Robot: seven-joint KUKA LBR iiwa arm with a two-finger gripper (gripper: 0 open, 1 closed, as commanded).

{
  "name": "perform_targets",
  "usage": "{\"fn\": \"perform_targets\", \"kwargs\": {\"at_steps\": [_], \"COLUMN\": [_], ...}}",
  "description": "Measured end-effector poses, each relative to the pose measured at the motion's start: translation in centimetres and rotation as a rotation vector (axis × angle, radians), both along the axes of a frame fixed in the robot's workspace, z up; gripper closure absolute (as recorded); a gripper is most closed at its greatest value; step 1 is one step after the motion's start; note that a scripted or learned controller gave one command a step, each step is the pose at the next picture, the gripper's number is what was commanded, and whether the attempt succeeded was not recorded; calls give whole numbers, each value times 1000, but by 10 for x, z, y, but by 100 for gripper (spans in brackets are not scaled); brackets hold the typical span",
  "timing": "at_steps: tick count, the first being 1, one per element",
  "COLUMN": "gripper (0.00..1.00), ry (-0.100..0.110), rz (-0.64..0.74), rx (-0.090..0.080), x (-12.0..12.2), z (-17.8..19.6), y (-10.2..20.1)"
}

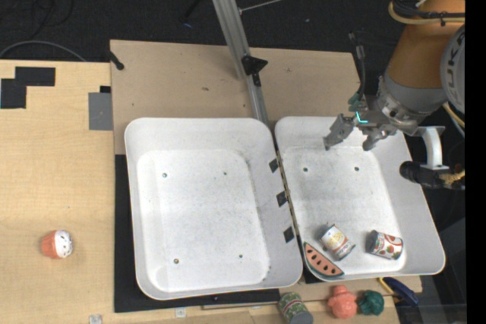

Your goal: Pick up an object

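Two white bins side by side on the table [190, 80]: left bin [199, 209], right bin [357, 186]. Three small things at the lower edge of the right bin. One little can [336, 240], lying tilted, long axis from upper left to lower right. One more can [384, 245], red and white, on its side, long axis nearly left to right, dark open end toward the left. One watermelon slice [323, 263], flat against the bin's lower rim, curved side down, long axis from upper left to lower right.

Grey and orange arm [421, 49] at upper right of the frame. Hand [355, 134] open, two fingers spread apart, nothing between them, over the upper part of the right bin, well apart from the cans.

Below the bins, lower right: a dark-topped jar [290, 306], a pink toy [342, 301], a green toy [371, 303]. Far lower left on the table: a small orange and white ball [57, 244]. Long metal rail [235, 30] slanting down from the top middle toward the gap between the bins.
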State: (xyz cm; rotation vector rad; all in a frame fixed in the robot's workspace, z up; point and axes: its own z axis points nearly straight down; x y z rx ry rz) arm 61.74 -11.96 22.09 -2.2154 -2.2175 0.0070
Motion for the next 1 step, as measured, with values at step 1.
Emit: {"fn": "perform_targets", "kwargs": {"at_steps": [1], "gripper": [0], "ry": [-5], "rz": [0], "rx": [-1], "x": [1], "z": [3], "y": [0]}}
